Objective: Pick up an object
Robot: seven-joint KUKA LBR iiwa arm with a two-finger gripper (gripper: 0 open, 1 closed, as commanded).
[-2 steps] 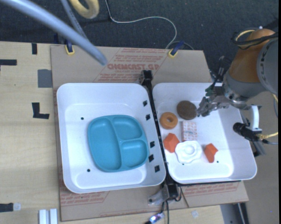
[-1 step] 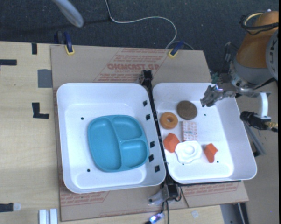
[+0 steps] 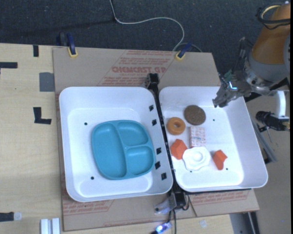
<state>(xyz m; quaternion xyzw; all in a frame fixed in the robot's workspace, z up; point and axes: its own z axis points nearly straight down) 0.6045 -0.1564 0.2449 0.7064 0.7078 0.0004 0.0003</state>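
On my feed, nearest the camera, the right bin (image 3: 251, 177) holds a white fried-egg toy (image 3: 196, 159) by its front area, flanked by an orange wedge (image 3: 178, 148) touching its left side and a smaller orange block (image 3: 219, 159) just to its right. Behind the egg lies a small white packet with red print (image 3: 197, 137), and beside that, toward the divider, a glazed doughnut (image 3: 175, 126). Next back sits a brown round cookie (image 3: 194, 114), just beside the doughnut. In the left bin (image 3: 76, 126) I log one item: a teal three-compartment plate (image 3: 122, 148), lying flat near the middle. Farther back, at the right bin's rear right corner, the jaws (image 3: 221, 100) hang over the rim area, apart from every object; I see nothing between them, but I cannot tell how wide they stand. Both bins rest on a cardboard sheet (image 3: 132, 69) on the worktop (image 3: 20, 140).
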